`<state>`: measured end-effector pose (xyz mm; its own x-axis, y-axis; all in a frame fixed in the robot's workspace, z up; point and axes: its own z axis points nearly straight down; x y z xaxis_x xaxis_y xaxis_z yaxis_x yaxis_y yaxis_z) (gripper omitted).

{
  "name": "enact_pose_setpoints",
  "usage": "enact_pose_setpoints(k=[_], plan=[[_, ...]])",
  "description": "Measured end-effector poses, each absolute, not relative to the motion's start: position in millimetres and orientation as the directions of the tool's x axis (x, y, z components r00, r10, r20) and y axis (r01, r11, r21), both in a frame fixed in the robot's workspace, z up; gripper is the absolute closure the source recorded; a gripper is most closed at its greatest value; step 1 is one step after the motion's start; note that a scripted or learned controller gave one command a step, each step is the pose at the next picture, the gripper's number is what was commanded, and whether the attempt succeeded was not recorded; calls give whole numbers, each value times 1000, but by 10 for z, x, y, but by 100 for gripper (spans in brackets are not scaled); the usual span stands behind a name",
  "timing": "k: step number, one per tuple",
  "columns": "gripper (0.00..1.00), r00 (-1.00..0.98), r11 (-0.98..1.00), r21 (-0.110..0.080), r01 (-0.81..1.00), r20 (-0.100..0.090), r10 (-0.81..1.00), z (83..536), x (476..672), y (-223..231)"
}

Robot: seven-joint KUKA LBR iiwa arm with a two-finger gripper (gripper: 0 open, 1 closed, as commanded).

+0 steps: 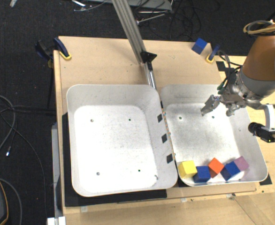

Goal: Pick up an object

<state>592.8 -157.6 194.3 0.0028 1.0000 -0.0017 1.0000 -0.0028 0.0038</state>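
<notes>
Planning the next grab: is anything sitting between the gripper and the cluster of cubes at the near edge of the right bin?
Nothing visible. The two-finger gripper hangs over the right white bin's far half; only bare speckled floor separates it from the yellow cube, blue cubes, orange cube and purple cube.

The claw (220,106) is hovering open and holding nothing over the right bin (198,130), right of centre. Yellow (188,167), blue (202,173), orange (216,166), dark blue (230,170) and purple (241,163) blocks are clustering along its lower edge.
</notes>
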Motion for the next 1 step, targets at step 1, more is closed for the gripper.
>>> enact_pose_setpoints(k=[1], plan=[[0, 4, -4, 4, 1000, -3, 1000, 2051, 5929, -1921]])
